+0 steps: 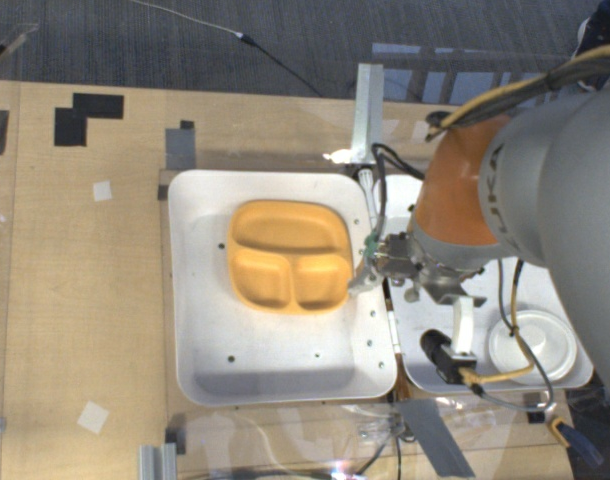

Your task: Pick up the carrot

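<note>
I am watching the arm (465,198) leaning in over the seam between the two bins, its wrist covering the left edge of the right bin (417,320). The gripper (383,260) is hanging just beside the yellow tray (290,255), which is sitting mid-left bin (185,268). I cannot tell whether the gripper is open or closed. I am not managing to place the carrot; I am guessing the arm is hiding it. A white bowl (530,343) is lying at the right bin's right edge.
</note>
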`<state>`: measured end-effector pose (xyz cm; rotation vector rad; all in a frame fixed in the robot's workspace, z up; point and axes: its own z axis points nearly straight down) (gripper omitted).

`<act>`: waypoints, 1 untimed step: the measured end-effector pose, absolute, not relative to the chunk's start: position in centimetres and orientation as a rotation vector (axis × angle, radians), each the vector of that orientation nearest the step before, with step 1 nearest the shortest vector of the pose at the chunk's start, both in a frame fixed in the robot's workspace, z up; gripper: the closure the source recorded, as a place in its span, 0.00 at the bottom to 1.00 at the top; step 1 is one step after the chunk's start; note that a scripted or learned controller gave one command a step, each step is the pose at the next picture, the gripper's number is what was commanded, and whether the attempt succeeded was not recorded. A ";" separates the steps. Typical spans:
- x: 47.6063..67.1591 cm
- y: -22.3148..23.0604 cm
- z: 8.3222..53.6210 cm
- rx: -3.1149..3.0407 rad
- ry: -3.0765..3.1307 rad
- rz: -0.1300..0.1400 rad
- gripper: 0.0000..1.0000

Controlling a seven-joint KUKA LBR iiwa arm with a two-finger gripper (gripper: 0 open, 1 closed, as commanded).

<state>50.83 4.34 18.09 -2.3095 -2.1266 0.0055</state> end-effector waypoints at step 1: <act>53.7 7.5 18.0 -2.415 -2.007 0.007 0.00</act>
